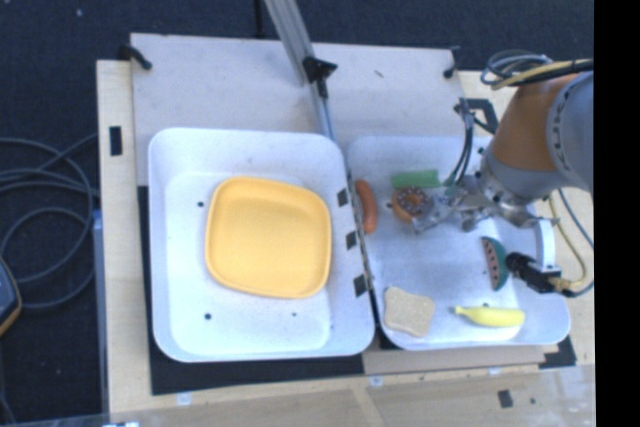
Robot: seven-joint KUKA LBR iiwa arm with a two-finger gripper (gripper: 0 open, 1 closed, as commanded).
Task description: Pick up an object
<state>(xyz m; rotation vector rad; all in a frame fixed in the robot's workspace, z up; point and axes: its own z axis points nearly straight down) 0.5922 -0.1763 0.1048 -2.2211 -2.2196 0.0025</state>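
My gripper (425, 211) reaches in from the right and hangs low over the upper middle of the right bin (440, 260). Right at its fingertips lies a small brown-orange object (405, 205), touching or nearly so. A green block (414, 180) lies just above it. An orange-red sausage (367, 205) rests along the bin's left wall. At the bin's front sit a slice of bread (408, 311) and a banana (490, 316). A watermelon slice (494, 262) lies at the right.
The left bin (180, 215) holds a yellow square plate (269, 237). A slanted metal pole (285, 10) rises from between the bins at the back. Cables (515, 68) hang by the arm's wrist at the right.
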